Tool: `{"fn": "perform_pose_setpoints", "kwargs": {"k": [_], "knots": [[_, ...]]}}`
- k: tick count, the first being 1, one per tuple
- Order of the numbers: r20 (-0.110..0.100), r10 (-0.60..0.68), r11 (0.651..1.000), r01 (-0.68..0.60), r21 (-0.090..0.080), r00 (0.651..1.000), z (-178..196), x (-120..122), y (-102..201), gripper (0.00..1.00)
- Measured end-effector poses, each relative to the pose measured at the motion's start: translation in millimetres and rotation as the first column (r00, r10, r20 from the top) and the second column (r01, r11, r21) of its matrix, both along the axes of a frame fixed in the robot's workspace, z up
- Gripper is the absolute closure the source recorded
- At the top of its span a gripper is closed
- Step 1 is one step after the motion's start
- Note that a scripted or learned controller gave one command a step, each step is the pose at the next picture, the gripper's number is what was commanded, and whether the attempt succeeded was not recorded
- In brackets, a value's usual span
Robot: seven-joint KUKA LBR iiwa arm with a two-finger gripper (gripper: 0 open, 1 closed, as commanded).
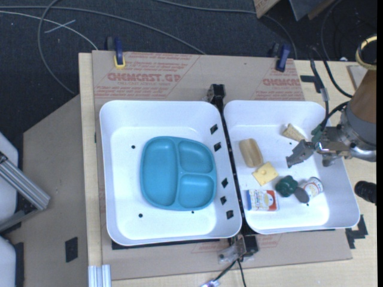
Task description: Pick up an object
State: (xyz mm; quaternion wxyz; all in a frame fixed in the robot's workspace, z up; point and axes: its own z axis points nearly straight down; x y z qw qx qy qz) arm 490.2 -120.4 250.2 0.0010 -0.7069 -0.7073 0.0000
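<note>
Bench [149, 76] first: a brown board with red print across its far edge, pinned at the back by two blue clamps [119, 51], and on it two shallow white bins set side by side, touching along a row of black clips. Left bin [114, 160] carries a blue divided plate [178, 173] with three compartments, lying flat near the bin's middle.

Right bin [287, 220] holds the small stuff. From where I stand the arm [362, 109] comes in from the right, grey at the wrist, and its gripper [305, 151] hangs over the right side of that bin, dark fingers pointing toward the left. I see nothing between them, but whether they are spread or closed I can't tell from here.

Under and around the gripper lie the objects. A tan bread-like block [251, 152] sits on the bin's left side, near the divider. Just below it is a yellow wedge [264, 174], and below that a flat white packet with red and blue print [262, 200], close to the front wall. A dark green lump [286, 186] rests beside a small round white and red piece [312, 188], the two nearly touching, just below the gripper. A pale beige chunk [293, 131] lies toward the back, just above the fingers.
</note>
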Motion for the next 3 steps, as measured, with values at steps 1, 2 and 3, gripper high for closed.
{"fn": "perform_pose_setpoints", "kwargs": {"k": [1, 2, 3], "knots": [[-0.005, 0.000, 1.000, 0.000, 0.001, 1.000, -52.2, 9.7, -0.4, 0.00], [-0.007, -0.001, 1.000, 0.001, 0.002, 1.000, -115.5, 6.7, 2.6, 0.00], [0.003, -0.004, 1.000, 0.004, -0.004, 1.000, -165.6, 7.5, 0.3, 0.00]]}}
